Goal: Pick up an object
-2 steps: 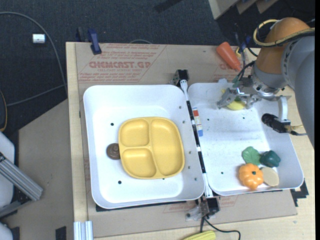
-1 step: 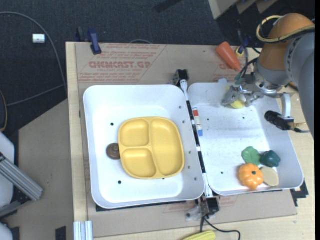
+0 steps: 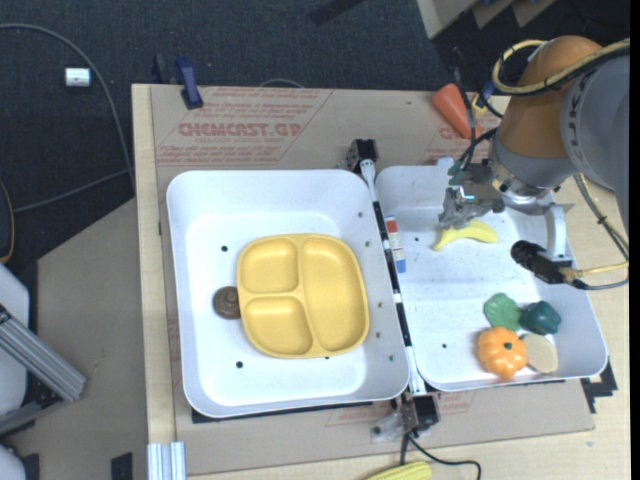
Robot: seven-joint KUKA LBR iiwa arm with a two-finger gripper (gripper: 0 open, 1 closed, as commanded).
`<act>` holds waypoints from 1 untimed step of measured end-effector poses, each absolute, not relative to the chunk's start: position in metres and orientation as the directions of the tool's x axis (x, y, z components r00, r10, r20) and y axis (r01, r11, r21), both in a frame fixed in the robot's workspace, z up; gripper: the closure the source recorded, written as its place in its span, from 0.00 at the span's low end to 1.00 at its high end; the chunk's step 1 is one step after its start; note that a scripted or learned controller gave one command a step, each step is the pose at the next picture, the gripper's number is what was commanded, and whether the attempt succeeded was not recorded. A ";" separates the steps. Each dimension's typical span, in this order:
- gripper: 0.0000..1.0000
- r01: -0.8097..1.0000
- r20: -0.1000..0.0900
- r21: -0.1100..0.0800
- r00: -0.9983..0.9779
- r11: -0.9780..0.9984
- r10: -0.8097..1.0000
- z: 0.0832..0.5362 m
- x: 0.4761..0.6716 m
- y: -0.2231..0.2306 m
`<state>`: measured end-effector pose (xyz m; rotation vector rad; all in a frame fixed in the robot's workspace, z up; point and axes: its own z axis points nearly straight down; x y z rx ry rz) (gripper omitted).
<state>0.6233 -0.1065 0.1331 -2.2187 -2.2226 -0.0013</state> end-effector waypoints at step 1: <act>1.00 1.000 0.001 -0.002 0.000 0.000 1.000 0.120 0.593 -0.104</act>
